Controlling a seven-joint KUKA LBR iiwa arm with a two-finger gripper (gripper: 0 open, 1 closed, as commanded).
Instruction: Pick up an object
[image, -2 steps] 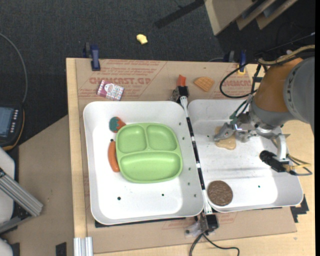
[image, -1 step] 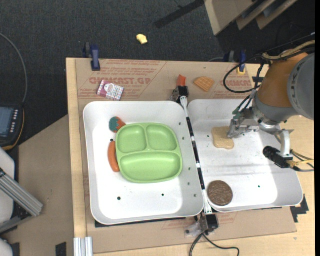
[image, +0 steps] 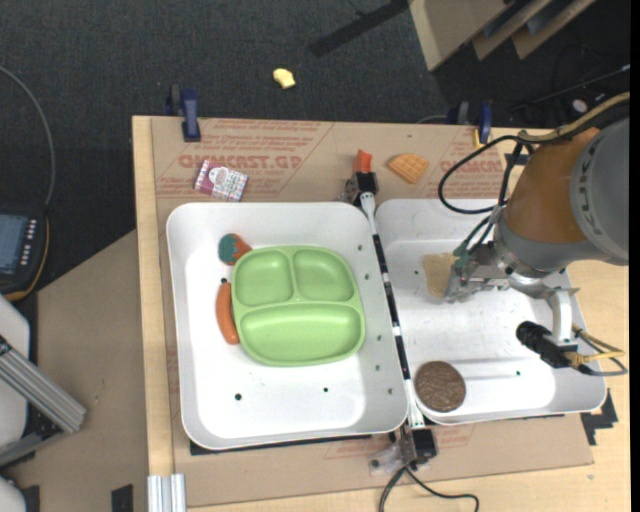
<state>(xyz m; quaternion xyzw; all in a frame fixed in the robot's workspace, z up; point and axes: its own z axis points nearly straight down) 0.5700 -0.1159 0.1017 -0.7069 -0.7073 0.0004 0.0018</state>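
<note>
My gripper (image: 455, 285) is down in the right bin (image: 480, 330), at its upper middle. It stands right against a pale tan, bread-like piece (image: 436, 272) lying on the bin floor. A round brown patty (image: 440, 386) lies at the right bin's front left corner. In the left bin (image: 200, 380) a green divided plate (image: 297, 304) sits in the middle. An orange carrot-like stick (image: 226, 312) lies along the plate's left side. A small teal and red piece (image: 234, 247) lies just above the stick.
On the cardboard behind the bins lie a waffle-like cracker (image: 407, 166), a small orange block (image: 363, 160) and a printed packet (image: 221, 180). Black cables (image: 470, 175) loop over the right bin's back edge. A yellow scrap (image: 285, 77) lies on the dark floor.
</note>
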